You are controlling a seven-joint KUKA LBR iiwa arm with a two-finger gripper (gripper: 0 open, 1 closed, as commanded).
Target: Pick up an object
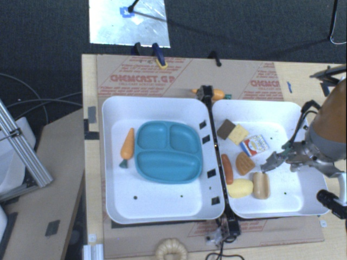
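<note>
The right bin (287, 112) holds several toy foods: a brown block (225, 128), a pale yellow piece (238, 135), a small red, white and blue carton (255, 145), a brown cookie-like piece (245, 163), a red sausage (227, 168), a yellow potato shape (240, 188) and a tan bread roll (261, 186). My gripper (271, 163) hangs low over the right bin, just right of the cookie piece and above the bread roll. Nothing shows between its fingers. The arm comes in from the right edge.
The left bin (116, 199) holds a blue divided plate (165, 151) and a toy carrot (127, 145) to the plate's left. A black divider clip strip (209, 145) runs between the bins. A yellow object (217, 95) lies behind the bins.
</note>
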